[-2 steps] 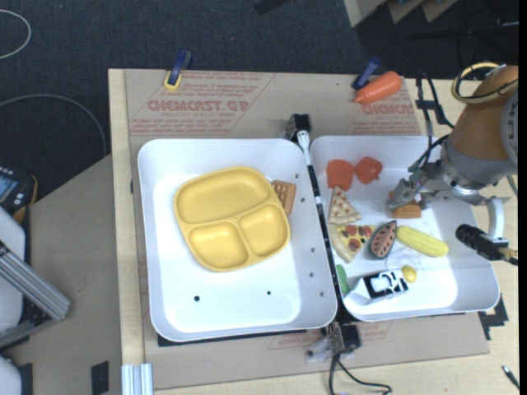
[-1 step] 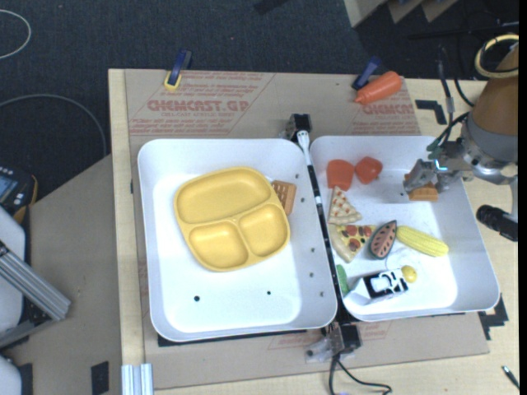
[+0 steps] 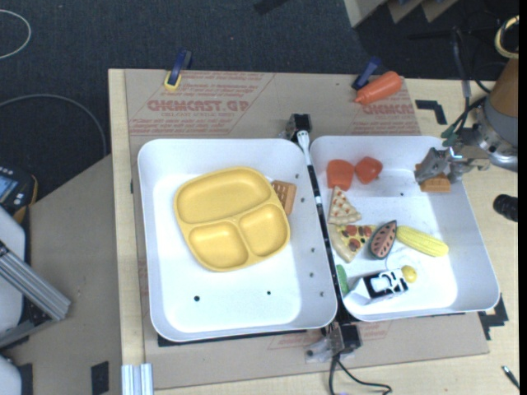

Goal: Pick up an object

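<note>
A single fixed camera is mounted above the bench (image 3: 206,97) and looks down at a slant, far enough back to take in both white bins — the left bin (image 3: 156,220) and the right bin (image 3: 461,220) — together with the dark floor beyond the bench's far edge. The bench's near edge lies toward the bottom of the view and its far edge toward the top — the arm (image 3: 502,130) enters from the right side.

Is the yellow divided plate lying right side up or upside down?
Right side up. The yellow plate in the left bin shows its three hollow compartments facing upward, with raised ridges between them.
</note>
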Robot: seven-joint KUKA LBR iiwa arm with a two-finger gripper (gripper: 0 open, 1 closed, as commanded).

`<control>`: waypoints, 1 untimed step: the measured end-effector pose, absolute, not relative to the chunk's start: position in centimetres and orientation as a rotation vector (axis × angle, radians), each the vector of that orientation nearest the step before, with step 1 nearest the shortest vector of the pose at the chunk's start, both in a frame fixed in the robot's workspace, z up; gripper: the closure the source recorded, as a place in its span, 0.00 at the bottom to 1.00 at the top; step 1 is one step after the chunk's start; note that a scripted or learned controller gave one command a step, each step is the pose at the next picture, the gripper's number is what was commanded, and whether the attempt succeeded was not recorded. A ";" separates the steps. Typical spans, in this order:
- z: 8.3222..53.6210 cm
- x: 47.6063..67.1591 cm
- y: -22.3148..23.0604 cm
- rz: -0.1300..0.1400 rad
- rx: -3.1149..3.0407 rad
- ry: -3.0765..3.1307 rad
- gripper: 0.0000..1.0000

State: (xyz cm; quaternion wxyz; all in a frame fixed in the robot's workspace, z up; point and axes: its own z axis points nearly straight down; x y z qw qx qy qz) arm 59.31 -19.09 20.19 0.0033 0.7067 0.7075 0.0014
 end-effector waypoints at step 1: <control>22.7 59.4 -19.1 0.004 2.216 2.219 1.00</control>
